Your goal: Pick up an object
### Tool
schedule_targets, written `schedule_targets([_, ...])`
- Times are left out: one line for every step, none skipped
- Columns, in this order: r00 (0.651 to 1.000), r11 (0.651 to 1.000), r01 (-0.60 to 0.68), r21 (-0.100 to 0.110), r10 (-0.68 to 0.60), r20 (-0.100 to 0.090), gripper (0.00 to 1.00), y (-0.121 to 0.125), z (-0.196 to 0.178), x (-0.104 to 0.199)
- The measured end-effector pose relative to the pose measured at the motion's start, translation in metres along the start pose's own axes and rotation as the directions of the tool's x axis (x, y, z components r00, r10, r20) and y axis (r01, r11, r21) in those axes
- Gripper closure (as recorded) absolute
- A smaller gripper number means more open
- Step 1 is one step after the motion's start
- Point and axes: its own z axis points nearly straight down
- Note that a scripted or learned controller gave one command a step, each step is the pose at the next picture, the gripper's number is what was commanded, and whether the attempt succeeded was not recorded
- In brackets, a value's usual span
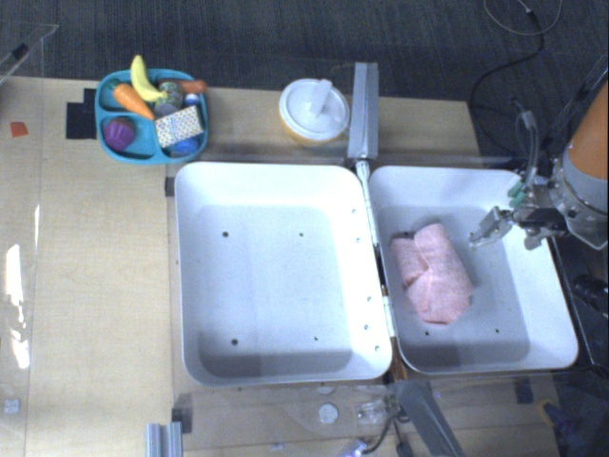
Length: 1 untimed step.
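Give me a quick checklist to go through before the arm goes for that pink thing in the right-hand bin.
1. Pink object lies in the right bin: ok.
2. Nothing rests on top of it: ok.
3. Gripper is over the right bin, right of the object and apart from it: ok.
4. Nothing between its fingers: ok.
5. Gripper centred above the object: not ok.
6. Object soft or stiff: cannot tell.

The right bin (533, 346) has one obstacle, a pink folded cloth (434, 272) lying at its centre-left; bare floor runs from 3 through 6 o'clock of the cloth. The pincer (509, 228) hangs at about 2 o'clock of the cloth, seemingly clear of it. The left bin (271, 274) is open floor, with the raised divider rims (378, 265) between the bins.
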Motion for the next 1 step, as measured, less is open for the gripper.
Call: schedule_targets([1.000, 1.000, 0.029, 0.001, -0.029, 0.000, 0.00, 0.0187, 0.1100, 0.0015])
